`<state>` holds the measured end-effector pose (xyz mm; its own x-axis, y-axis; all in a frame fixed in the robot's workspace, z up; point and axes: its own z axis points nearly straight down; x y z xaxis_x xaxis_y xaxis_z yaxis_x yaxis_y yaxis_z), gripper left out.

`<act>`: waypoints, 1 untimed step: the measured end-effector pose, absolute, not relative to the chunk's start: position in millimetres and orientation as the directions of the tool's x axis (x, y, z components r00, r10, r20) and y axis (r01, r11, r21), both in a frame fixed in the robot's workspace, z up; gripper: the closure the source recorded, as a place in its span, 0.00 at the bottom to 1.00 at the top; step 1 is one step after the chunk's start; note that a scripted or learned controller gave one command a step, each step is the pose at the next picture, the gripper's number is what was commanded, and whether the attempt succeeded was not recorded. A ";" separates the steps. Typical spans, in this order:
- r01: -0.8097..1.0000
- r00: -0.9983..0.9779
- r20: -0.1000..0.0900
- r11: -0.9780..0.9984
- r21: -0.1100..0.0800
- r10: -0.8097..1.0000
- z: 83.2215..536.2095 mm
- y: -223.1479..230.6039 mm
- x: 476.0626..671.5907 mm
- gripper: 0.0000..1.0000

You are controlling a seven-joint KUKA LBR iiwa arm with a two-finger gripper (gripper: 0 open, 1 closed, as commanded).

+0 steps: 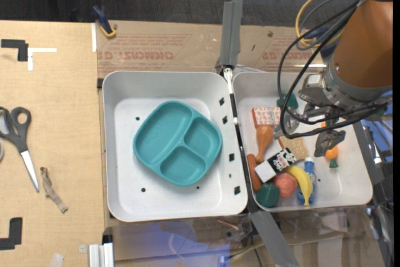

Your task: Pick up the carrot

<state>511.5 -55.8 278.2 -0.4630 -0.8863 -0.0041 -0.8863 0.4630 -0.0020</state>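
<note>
Banana [302,179] | carrot [332,152] right of and just beyond banana | gripper [324,142] beyond banana, right at carrot, grip state unreadable | step, judged: grasp approach | next: straddle carrot, clamp, lift clear of banana

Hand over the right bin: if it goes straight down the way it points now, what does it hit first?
Probably the small orange carrot with a green tip, which lies just under the hand on the floor of the right white bin. Depth is hard to judge from this slanted view, so it could land beside it.
</note>
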 end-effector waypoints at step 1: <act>-0.911 -0.413 -0.003 0.413 0.001 -0.911 181.8 -106.4 545.7 0.00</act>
